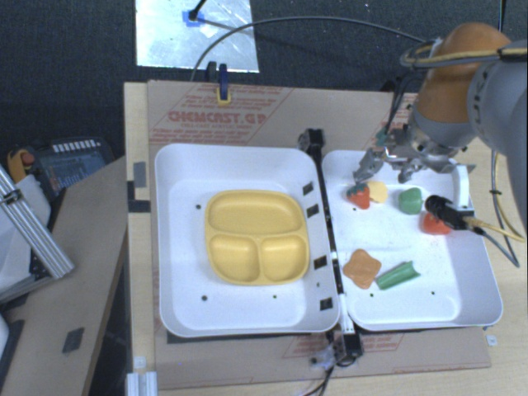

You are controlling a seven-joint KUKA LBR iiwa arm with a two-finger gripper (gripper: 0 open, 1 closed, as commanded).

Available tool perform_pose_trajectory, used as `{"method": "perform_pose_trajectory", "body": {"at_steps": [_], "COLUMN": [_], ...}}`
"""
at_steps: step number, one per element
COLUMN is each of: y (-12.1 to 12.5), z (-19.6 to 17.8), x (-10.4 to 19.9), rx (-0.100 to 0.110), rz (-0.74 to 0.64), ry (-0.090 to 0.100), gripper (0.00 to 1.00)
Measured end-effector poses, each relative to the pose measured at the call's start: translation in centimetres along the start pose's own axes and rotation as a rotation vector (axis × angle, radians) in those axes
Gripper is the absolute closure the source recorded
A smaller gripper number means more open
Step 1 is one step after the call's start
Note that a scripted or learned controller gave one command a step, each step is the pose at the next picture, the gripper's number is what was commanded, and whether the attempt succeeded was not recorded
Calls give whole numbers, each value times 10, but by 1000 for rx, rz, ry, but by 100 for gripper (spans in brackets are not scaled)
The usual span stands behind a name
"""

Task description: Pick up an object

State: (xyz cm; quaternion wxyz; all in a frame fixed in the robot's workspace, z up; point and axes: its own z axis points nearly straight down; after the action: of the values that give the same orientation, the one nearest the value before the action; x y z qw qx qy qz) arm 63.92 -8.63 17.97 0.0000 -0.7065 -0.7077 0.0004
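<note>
On the table, the left bin [177,221] carries a yellow divided tray [256,236]. The right bin [462,291] holds the loose pieces — a small yellow piece [378,191] touching a red-orange one [359,196], a green block [411,200], a red piece [436,222], an orange flat shape [361,268] and a green stick [395,275]. The gripper [386,170] hangs with jaws spread just above the yellow piece, pinching nothing.

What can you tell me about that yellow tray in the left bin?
The tray is pale yellow and looks like smooth moulded plastic, a rounded rectangle with three compartments: one wide one at the far side and two smaller ones nearer the camera. It lies flat, right way up, about mid-floor in the left bin, touching only that floor. Nothing sits in its compartments.
</note>
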Motion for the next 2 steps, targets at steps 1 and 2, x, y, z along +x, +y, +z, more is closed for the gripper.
{"method": "perform_pose_trajectory", "body": {"at_steps": [1, 2], "y": [10, 12], "z": [56, 93], "x": [2, 2], "rx": [0, -6], "rz": [-3, -2], "ry": [0, -2], "gripper": [0, 0]}}
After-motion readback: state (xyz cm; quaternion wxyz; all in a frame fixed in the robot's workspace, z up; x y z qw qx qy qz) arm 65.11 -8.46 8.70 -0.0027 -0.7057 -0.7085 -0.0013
